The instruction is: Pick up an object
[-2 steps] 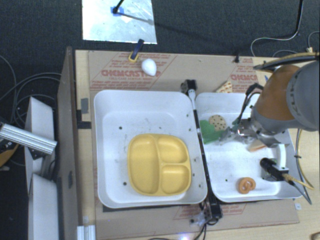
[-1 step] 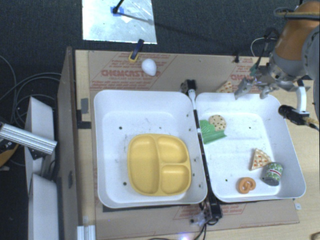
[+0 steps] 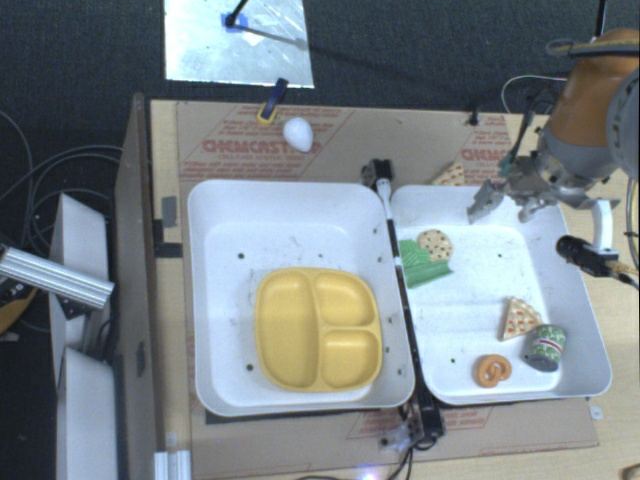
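Note:
The right bin (image 3: 560,258) holds a round cookie (image 3: 433,243), a green ridged piece (image 3: 424,267), a pizza slice (image 3: 518,318), a small green can (image 3: 545,347) and a pretzel (image 3: 493,370). My gripper (image 3: 503,206) hangs over the bin's far edge, up and to the right of the cookie. Its two fingers (image 3: 481,206) stand apart, open, with nothing between them. The grey arm with its orange band (image 3: 590,93) comes in from the upper right.
A yellow divided plate (image 3: 320,328) lies in the left bin (image 3: 230,228). Behind the bins on the cardboard are a white egg (image 3: 298,133), a blue and yellow item (image 3: 271,101) and a cracker-like piece (image 3: 450,175). Cables run at left.

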{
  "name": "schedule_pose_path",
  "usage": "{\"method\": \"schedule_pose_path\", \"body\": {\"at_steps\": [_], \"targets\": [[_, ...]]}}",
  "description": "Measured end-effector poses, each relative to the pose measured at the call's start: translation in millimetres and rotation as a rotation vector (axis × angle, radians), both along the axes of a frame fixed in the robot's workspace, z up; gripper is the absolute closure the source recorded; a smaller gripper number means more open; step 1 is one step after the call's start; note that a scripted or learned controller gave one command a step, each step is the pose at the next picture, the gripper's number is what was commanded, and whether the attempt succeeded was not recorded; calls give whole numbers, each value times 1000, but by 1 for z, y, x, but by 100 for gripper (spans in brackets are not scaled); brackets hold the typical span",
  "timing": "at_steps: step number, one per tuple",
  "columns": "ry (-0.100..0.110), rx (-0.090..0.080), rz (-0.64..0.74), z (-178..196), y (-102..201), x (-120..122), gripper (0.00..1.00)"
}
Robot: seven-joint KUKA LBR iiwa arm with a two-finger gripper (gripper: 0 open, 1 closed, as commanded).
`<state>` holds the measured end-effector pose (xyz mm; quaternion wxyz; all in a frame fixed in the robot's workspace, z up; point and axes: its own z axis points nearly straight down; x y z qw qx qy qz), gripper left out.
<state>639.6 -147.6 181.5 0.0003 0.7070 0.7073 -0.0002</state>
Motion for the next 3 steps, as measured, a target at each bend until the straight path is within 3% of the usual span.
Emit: {"method": "schedule_pose_path", "body": {"at_steps": [1,2,3], "targets": [[3,2,5,-66,25,-7,0],[-6,-2,5,-96,60,-12,0],[-6,0,1,-95,40,10,0]]}}
